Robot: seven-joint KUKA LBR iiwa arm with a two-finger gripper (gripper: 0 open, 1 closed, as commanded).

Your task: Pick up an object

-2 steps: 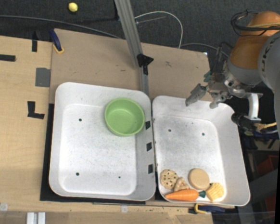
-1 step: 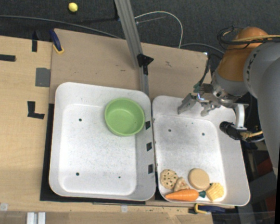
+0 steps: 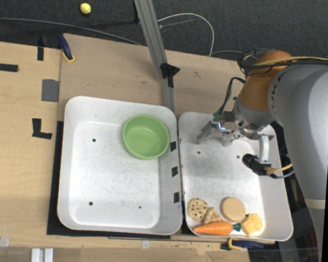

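Note:
My gripper (image 3: 215,139) hovers over the far part of the right bin (image 3: 228,172), its two fingers spread apart with nothing between them. At that bin's near edge lie a speckled cookie (image 3: 197,207), a round tan bun (image 3: 233,208), an orange carrot (image 3: 215,228) and a yellow ridged piece (image 3: 253,224). They are well below the gripper in the view and apart from it. A green bowl (image 3: 146,136) sits upright in the far right part of the left bin (image 3: 93,173).
A slanted metal pole (image 3: 152,33) comes down to the bins' far edge between them. A black connector with a cable (image 3: 257,164) hangs off the wrist over the right bin. A yellow ball (image 3: 85,8) lies beyond the bench, with a blue clamp (image 3: 66,47) near it.

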